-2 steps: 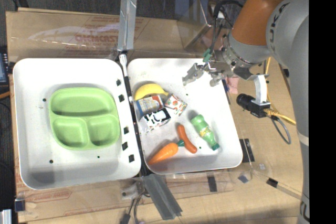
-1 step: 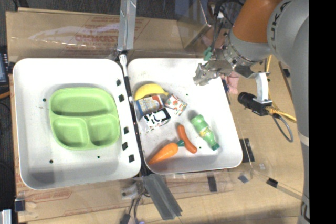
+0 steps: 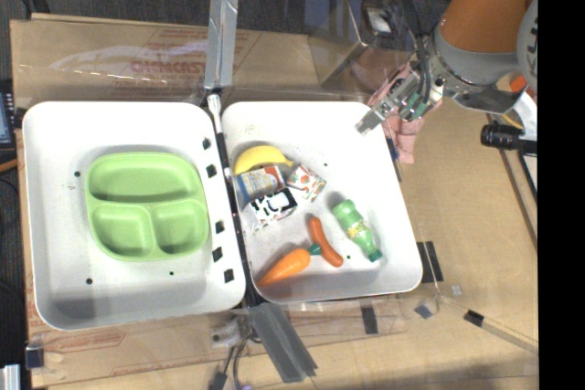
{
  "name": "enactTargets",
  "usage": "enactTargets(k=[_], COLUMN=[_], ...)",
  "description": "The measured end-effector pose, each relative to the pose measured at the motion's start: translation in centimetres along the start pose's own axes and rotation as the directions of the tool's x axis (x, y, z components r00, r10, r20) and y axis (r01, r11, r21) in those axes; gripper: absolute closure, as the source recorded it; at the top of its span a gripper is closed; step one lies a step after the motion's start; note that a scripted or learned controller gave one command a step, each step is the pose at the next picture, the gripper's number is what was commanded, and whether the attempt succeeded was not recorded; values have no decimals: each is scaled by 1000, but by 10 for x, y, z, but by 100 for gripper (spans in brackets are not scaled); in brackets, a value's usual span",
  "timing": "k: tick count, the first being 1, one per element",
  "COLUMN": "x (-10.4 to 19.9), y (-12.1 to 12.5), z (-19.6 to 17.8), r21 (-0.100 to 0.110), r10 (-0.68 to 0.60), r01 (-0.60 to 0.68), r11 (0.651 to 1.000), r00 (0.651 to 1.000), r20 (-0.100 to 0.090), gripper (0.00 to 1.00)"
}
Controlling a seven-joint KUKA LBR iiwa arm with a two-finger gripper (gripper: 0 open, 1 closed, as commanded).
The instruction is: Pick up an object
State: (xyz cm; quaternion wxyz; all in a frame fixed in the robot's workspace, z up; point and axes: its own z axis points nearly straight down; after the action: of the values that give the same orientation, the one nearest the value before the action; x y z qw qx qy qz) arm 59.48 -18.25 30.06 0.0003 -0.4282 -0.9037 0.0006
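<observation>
Hand [image 3: 395,108] hovers over right bin's [image 3: 384,269] far edge, apart from carrot [image 3: 285,266].

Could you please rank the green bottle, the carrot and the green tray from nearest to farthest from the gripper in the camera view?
1. Green bottle, right bin, on the side toward the gripper.
2. Carrot, right bin's front edge.
3. Green tray, left bin.
</observation>
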Motion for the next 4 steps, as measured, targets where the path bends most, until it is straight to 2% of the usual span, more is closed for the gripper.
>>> enactTargets(k=[1, 2, 4], x=[-42, -46, -50], y=[31, 12, 15], z=[-44, -142, -160], r21=[-1, 1, 2], r10=[-622, -970, -971], r01=[622, 970, 971], r11=[783, 245, 240], r00=[783, 245, 240], r20=[4, 4, 9], gripper=[100, 100, 100])
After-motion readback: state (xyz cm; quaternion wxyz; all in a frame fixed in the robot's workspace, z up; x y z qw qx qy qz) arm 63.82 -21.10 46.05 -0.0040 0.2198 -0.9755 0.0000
